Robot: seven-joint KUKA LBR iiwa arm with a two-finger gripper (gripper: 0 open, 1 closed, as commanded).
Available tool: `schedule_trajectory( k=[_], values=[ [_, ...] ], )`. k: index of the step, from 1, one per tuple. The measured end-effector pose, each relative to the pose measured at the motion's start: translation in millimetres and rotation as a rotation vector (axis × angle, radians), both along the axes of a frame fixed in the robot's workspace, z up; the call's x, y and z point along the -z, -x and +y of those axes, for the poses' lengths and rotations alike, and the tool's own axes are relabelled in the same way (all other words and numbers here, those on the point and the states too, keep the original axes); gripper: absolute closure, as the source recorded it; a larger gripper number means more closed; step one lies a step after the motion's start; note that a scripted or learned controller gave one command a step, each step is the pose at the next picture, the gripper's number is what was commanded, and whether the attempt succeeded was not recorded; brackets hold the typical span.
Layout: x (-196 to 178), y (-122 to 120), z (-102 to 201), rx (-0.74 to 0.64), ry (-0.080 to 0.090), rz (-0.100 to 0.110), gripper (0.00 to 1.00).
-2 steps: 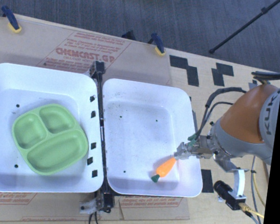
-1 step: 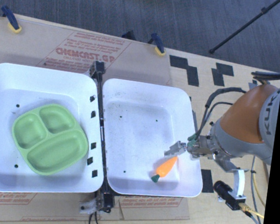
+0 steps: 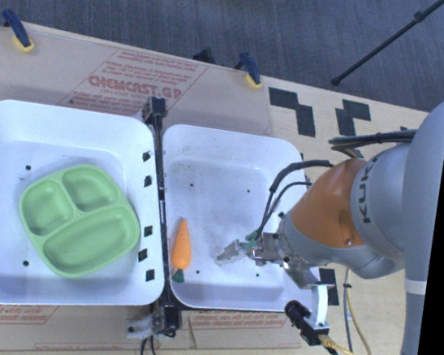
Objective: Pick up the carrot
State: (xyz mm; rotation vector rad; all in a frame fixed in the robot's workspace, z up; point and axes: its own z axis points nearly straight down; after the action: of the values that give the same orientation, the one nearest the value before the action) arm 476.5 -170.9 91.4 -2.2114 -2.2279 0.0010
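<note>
Looking at an approach step, we reckon: carrot [image 3: 183,245] lies by the right bin's [image 3: 235,143] left wall, gripper [image 3: 230,252] just right of it, whether spread or closed we can't tell. Next it must shift left over it.

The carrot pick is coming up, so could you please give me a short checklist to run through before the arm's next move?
1. Carrot in view in the right bin, near its left wall: ok.
2. Carrot free of other objects: ok.
3. Gripper over the same bin, right of the carrot: ok.
4. Gripper on the carrot: not ok, a gap separates them.
5. Fingers open enough: cannot tell.
6. Green plate out of the way in the left bin: ok.
</note>
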Motion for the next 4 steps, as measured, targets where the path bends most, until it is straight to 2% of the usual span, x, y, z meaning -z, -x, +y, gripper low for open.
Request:
schedule_trajectory(
  k=[1, 2, 3, 4],
  values=[
    [-100.6, -55.4, 114.3, 0.000, -0.001, -0.001, 0.00],
    [-99.7, 0.9, 142.1, 0.000, 0.000, 0.003, 0.00],
    [-100.0, -14.8, 141.9, 0.002, 0.000, 0.000, 0.00],
    [-100.0, -14.8, 141.9, 0.002, 0.000, 0.000, 0.00]
  ],
)
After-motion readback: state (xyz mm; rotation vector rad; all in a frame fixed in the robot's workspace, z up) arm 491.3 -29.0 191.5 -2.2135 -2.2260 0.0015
